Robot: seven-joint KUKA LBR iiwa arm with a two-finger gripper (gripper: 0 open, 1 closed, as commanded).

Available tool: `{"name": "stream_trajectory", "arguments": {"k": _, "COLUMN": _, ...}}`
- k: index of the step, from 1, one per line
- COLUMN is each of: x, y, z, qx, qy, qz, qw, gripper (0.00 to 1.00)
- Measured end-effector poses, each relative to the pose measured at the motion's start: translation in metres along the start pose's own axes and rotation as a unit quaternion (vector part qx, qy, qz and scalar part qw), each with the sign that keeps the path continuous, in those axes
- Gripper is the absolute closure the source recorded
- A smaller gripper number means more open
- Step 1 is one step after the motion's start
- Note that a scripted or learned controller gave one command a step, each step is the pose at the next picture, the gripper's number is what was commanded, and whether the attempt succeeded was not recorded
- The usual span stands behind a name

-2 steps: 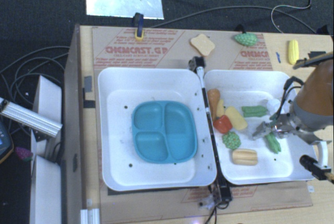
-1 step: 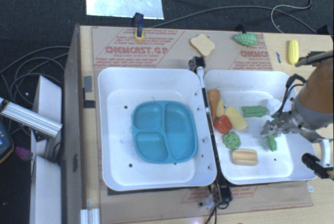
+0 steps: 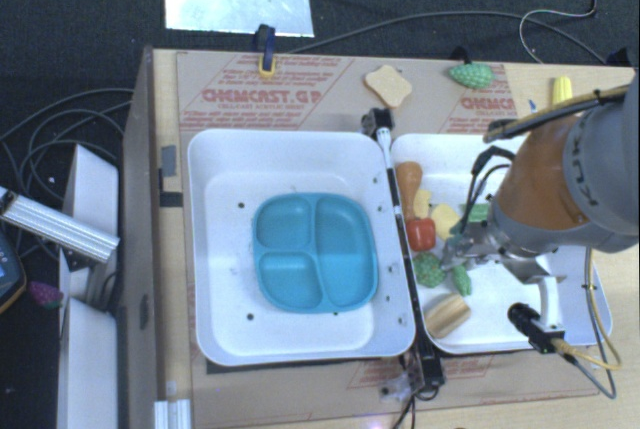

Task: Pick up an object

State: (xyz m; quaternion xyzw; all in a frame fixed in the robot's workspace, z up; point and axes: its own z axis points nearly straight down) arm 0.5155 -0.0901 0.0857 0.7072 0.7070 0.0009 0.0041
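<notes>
**Right bin stock, hand low among the toy food**

Working from the near edge of the surface (image 3: 300, 387) back, you have:

1. Bread roll (image 3: 447, 314), tan, lying at the near left corner of the right bin (image 3: 500, 337), close to the divider.
2. Green toy vegetables (image 3: 430, 269), a small cluster just behind the roll; one darker green piece (image 3: 461, 279) lies to their right, directly under the hand.
3. Hand (image 3: 468, 249), lowered into the right bin over that green cluster. The orange band and grey wrist cover it from above, so you cannot tell whether it is spread or pressed together, and nothing can be seen between its tips.
4. Red piece (image 3: 421, 234), tomato-like, just behind the green cluster and beside the divider.
5. Yellow piece (image 3: 444, 216), touching or nearly touching the red one on its right.
6. Orange-brown carrot-shaped piece (image 3: 409, 184), lying lengthwise along the divider at the far left of the right bin.
7. Left bin (image 3: 215, 177), holding one blue divided plate (image 3: 315, 252) with three compartments, set near the middle.
8. Slice of toast (image 3: 388, 85), on the cardboard behind the bins, well apart from them.
9. Green knobbly item (image 3: 471, 74), also on the cardboard, to the right of the toast.
10. Yellow item (image 3: 561, 90), at the far right of the cardboard, partly behind the arm.
11. Blue and yellow clamp (image 3: 265, 50), on the far edge of the cardboard.
</notes>
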Motion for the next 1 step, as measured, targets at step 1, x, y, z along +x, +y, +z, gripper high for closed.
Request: {"name": "stream_trajectory", "arguments": {"k": 1, "x": 0.0674, "y": 0.0018, "z": -0.0999, "qx": 0.001, "qy": 0.003, "qz": -0.002, "qw": 1.0, "gripper": 1.0}}
